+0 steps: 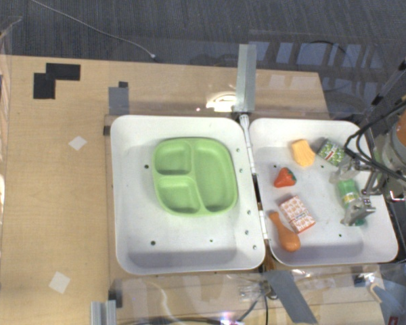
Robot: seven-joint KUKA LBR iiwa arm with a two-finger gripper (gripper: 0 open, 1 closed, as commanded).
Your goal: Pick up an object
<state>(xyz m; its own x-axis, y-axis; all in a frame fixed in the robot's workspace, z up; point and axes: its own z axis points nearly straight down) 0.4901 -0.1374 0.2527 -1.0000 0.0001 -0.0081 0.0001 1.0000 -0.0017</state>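
A light wooden bench (pixel 54 202) lies under a dark grey ribbed floor at the top of the view, and it carries some black tape marks near its far left corner. On the bench stand two shallow white bins side by side, touching along one edge. The left bin (pixel 132 249) holds a green divided plate (pixel 193 176) with three compartments, lying near the middle of that bin, a little toward its far side. In the right bin (pixel 325 246), going from the left edge, there is an orange carrot-shaped toy (pixel 286 232) near the near left corner, and a small patterned box (pixel 297 213) just beside it, toward the centre. A red strawberry toy (pixel 285 177) lies further back, near the left edge of this bin. A yellow block (pixel 302 152) lies close to the far edge, and a small green and white packet (pixel 331 152) is just beside it on the right. A green bottle (pixel 348 192) lies near the right edge of the bin. The gripper (pixel 358 212) hangs low over this right edge, just beside the near end of the bottle, with the grey arm and black cables rising behind it at the right. I cannot tell how far the gripper is open, and nothing is visibly held between its parts.
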